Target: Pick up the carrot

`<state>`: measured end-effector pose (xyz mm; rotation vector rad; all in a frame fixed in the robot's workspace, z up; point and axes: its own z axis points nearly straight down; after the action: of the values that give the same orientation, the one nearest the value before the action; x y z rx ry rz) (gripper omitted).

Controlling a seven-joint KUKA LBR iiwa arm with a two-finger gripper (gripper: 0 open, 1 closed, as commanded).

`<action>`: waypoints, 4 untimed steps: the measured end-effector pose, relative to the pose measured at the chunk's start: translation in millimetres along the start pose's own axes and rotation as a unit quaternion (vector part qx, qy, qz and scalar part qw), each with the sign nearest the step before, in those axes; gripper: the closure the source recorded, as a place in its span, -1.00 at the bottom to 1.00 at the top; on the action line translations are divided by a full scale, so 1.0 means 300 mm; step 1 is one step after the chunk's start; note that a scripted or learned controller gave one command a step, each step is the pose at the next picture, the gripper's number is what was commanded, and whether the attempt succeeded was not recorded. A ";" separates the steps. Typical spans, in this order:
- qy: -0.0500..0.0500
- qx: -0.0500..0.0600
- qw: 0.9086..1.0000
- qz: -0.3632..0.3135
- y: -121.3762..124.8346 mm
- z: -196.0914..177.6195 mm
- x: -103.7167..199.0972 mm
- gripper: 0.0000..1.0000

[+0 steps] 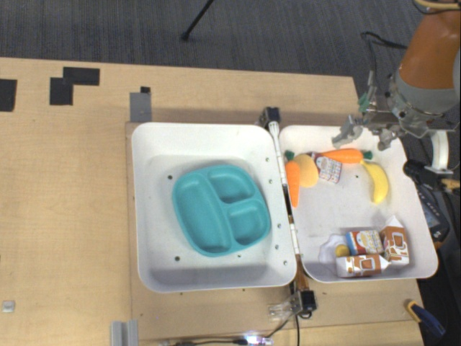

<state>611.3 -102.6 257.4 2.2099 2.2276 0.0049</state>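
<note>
1. Progress on the pick looks to be at the approach stage: nothing shows between the fingers, and the carrot [340,156] lies in the right-hand bin [425,269], so I judge the lift itself not yet done.

2. Carrot position: right of centre in the upper half of the frame, lying roughly level near the bin's far wall, green tip toward the right. A second orange carrot-like piece [292,182] sits at the bin's left edge, pointing down the frame, touching a pale yellow fruit [306,169].

3. Neighbours: a small printed packet [330,169] lies just under the carrot, touching or overlapping it; a banana [376,181] lies just to its lower right. Crowding like this may make a clean grip awkward.

4. Gripper [366,130]: in the upper right of the frame, above the bin's far right corner and just beyond the carrot's green end. Its fingers appear spread apart, clasping nothing. Whether it is touching the bin wall I cannot tell.

5. Elsewhere: a cluster of brown cartons [371,251] sits in the bin's lower right corner, well apart from the carrot. The left-hand bin [155,157] bears a teal divided plate [220,209].

6. Left to do, in my judgement: bring the fingers over the carrot, lower, close on it, and raise it clear of the packet and banana.
</note>
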 end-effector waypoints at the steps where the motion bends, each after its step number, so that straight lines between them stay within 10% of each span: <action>1: 0.000 0.006 0.999 0.039 0.067 0.336 -0.126 -1.00; 2: 0.003 0.001 0.997 0.082 0.132 0.563 -0.322 -1.00; 3: 0.000 -0.002 0.997 0.077 0.141 0.522 -0.316 1.00; 4: -0.001 0.002 0.997 0.076 0.134 0.527 -0.319 -1.00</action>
<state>653.0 -198.1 99.5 2.3752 2.0539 -0.0005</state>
